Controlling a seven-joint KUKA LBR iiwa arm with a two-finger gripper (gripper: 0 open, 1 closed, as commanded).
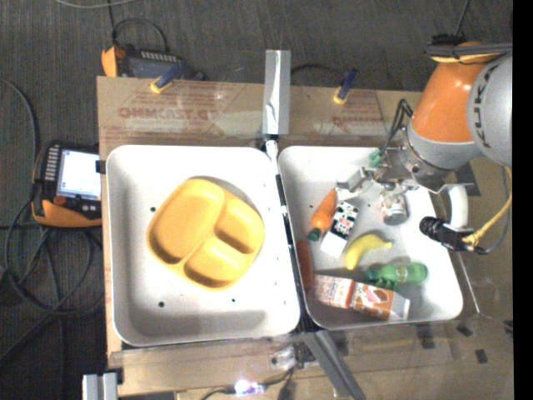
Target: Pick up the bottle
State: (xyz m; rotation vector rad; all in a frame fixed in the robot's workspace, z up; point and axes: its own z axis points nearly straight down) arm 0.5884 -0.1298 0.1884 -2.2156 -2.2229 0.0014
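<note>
Lying on its side near the right bin's (454, 302) front edge, the green bottle (398, 272) touches the banana (365, 249). Likely light, smooth and prone to roll; grasp across its body. Gripper (379, 182) hovers near the back edge; its state I cannot tell.

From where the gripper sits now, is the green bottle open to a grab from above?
Probably yes. The green bottle lies on its side with nothing on top; the banana and carton crowd its sides. The gripper hovers farther back in the bin.
</note>
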